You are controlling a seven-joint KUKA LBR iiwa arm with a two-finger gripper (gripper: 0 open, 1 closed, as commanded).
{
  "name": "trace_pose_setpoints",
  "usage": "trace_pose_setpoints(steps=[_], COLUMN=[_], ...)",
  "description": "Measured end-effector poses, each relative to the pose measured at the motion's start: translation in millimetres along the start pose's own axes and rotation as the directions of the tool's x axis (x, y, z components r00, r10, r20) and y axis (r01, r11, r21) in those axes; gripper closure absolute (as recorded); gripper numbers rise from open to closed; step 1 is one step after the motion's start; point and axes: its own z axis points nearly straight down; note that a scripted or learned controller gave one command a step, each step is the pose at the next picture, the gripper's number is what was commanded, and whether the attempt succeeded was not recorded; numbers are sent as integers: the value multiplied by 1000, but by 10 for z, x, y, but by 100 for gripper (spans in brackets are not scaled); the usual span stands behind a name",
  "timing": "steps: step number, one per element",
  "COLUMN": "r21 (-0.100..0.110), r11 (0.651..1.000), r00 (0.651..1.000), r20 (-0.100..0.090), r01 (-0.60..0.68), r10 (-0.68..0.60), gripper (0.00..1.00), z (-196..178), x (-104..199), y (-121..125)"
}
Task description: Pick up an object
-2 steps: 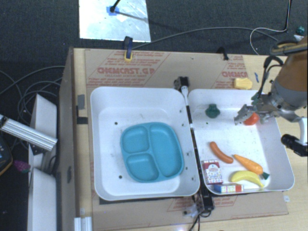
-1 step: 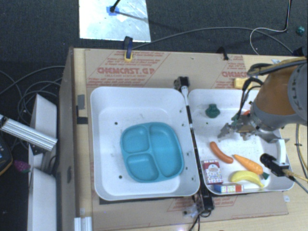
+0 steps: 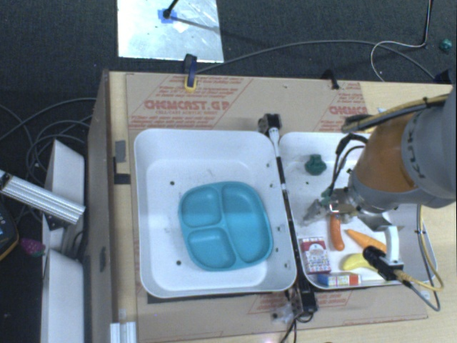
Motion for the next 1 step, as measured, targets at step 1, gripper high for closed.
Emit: trace_pose_setpoints(steps=[1], r21=[-3], r11=[1000], r00=[1000], r20=[0], r01=[0], r10=[0], gripper=[100], z=[-109], x=[-2], y=[13])
